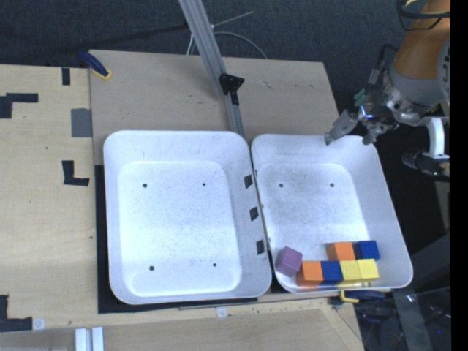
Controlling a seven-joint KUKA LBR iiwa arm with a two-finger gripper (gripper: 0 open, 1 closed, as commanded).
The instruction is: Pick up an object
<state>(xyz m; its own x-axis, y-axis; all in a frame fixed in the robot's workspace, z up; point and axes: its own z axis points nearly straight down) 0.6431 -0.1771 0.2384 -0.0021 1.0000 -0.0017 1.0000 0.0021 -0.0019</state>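
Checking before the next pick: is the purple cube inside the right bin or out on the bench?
Inside. The purple cube rests on the right bin floor at its near-left corner, just left of the row of coloured cubes.

Bench (168,93) w/ two white bins (175,210) side by side.

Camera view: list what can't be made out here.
- Gripper: small and blurred over the right bin's far rim; finger state unreadable.
- Arm: cut off by the top and right edges.
- Blocks: packed against the near wall; the number of separate pieces is unclear.
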